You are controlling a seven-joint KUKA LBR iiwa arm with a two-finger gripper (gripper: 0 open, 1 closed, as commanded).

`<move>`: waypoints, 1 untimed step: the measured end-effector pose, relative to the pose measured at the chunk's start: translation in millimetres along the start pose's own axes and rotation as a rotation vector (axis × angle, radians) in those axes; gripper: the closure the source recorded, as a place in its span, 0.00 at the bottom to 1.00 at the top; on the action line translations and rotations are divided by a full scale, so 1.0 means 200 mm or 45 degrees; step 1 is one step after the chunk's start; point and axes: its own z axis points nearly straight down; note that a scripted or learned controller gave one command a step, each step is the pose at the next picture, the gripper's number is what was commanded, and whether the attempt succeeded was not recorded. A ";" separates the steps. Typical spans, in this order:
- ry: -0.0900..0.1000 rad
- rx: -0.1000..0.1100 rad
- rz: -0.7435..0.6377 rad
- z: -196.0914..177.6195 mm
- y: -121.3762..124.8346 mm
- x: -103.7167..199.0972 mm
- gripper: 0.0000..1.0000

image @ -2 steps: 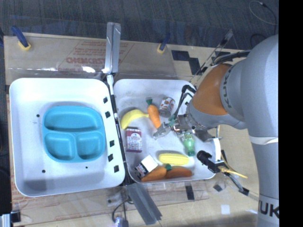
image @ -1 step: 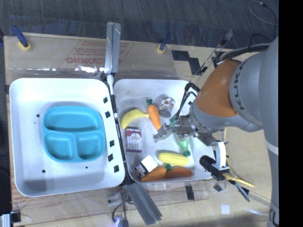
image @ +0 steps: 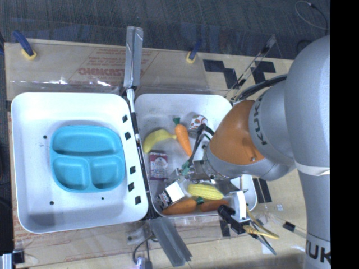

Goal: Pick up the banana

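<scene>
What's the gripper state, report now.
Gripper: cannot be told; it hangs low in the right white bin, apart from the curved yellow banana.

Grey arm [image: 305,111], orange band [image: 238,136], apparently black cabling
</scene>
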 end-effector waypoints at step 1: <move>0.000 0.001 -0.006 -0.05 0.00 0.00 1.00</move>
